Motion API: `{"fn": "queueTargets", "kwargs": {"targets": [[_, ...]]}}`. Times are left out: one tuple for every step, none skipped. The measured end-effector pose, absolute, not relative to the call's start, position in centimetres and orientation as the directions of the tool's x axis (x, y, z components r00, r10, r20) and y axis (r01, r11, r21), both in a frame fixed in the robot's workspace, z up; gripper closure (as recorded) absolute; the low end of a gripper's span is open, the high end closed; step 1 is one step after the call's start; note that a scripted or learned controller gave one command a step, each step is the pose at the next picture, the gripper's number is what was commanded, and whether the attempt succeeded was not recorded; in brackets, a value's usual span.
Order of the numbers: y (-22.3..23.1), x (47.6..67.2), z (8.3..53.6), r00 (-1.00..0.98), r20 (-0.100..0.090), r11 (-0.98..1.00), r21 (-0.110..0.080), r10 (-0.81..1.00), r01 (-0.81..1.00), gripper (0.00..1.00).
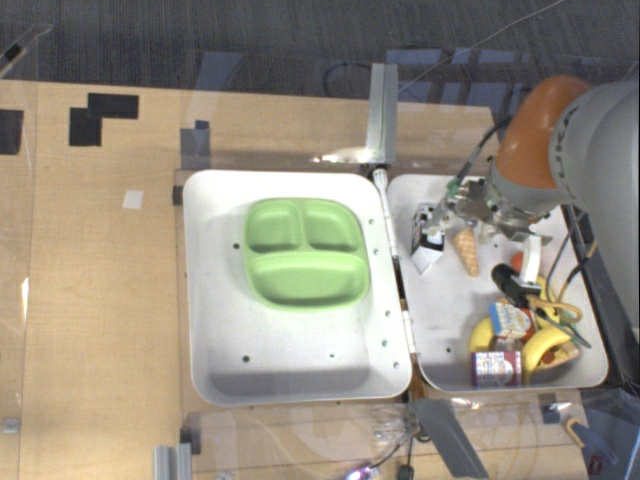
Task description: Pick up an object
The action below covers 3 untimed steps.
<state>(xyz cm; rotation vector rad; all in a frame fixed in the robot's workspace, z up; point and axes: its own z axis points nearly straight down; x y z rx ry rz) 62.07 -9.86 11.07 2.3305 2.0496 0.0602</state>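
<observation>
Even overhead light, soft shadow inside left bin [215, 268], slight overall blur.

A green plate [305, 251] with three compartments lies flat in the middle of the left bin [225, 358]. Over in the right bin [440, 328], a tan cone-shaped piece [466, 252] lies in the upper part, with a small white scrap [426, 259] just beside it. Crowded into the near right corner are a banana [548, 349], a can [496, 368] with a purple label, and a small yellow and blue packet [508, 320].
</observation>
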Motion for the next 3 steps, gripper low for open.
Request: {"fn": "queueTargets", "kwargs": {"targets": [[-9.8,62.1,11.1,0.119,0.003,-0.119,0.055,0.993,0.991,0.0],[-10.3,61.9,11.1,0.06,0.003,-0.06,0.061,0.998,0.996,0.0],[-9.2,64.1,11.0,0.003,-0.007,-0.003,0.045,1.0,0.999,0.0]]}}
